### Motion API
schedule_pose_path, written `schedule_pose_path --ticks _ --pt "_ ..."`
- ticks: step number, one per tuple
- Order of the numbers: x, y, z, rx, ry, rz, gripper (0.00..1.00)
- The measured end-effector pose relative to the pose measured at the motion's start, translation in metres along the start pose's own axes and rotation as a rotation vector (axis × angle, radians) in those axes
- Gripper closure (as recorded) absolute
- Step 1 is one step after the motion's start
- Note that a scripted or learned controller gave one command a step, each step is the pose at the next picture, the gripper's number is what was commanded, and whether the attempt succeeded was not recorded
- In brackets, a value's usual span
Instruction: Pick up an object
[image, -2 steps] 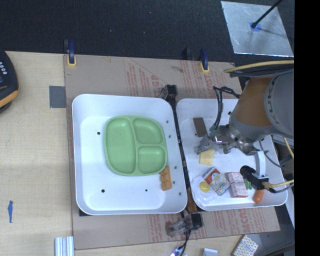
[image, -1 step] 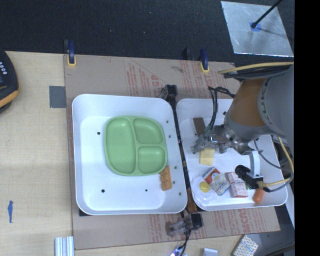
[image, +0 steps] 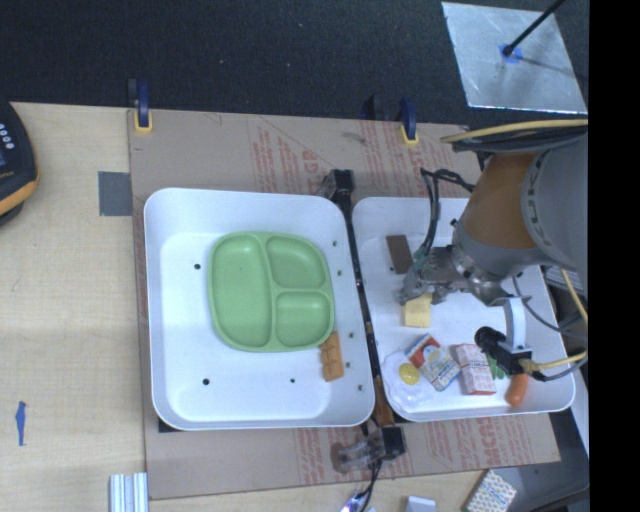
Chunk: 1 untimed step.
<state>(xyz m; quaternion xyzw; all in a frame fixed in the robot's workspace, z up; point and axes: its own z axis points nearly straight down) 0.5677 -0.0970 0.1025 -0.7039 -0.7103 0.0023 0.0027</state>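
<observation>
Gripper (image: 420, 283) first: in the camera view you see it low over the right white plastic bin (image: 373, 225), near that bin's centre-left, at the end of the grey arm with its orange band (image: 505, 205) reaching in from three o'clock. You cannot tell how wide it stands or whether it has anything in hold, since the wrist and cables cover it. Touching or just below it, at its six o'clock, lies the small pale yellow block (image: 417, 314), probably the nearest candidate to lift; its long axis runs roughly twelve to six. A brown rectangular piece (image: 398, 252) sits at the gripper's eleven o'clock. Further toward five o'clock you have a cluster of red-and-white packets (image: 455, 366). Over in the left white bin (image: 160, 300) rest a green divided plastic plate (image: 270, 291) and a small orange-brown cracker-like piece (image: 331, 357), well apart from the gripper.
</observation>
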Motion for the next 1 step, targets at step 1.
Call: schedule_pose_path --ticks 1 --pt "0.0639 0.0178 -0.0954 -0.014 0.001 -0.002 1.00"
